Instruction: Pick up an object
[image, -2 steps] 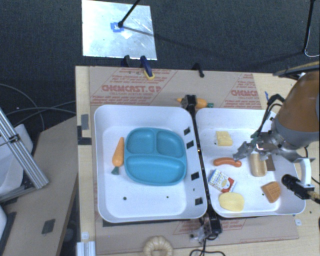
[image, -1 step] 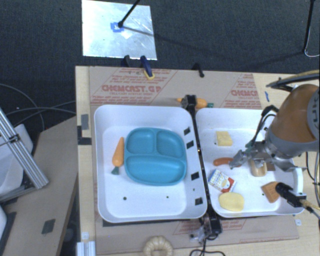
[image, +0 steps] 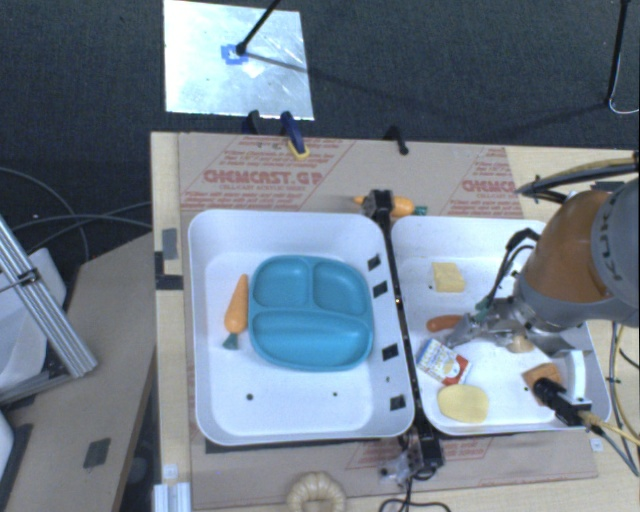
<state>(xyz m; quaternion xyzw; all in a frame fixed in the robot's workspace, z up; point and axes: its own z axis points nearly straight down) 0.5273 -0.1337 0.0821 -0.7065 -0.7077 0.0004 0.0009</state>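
While hand (image: 468, 333) state is unreadable, it sits by the sausage (image: 444, 323) in right bin (image: 500, 225): light, firm, slick; grip mid-length.

Two white bins are shown side by side. In the left bin (image: 215, 250) a blue divided plate (image: 308, 312) is seen, with a carrot (image: 236, 305) at its nine o'clock. Over the right bin (image: 420, 235) the gripper (image: 468, 332) is lowered beside a small packet (image: 443, 361), above a yellow disc (image: 463, 404).
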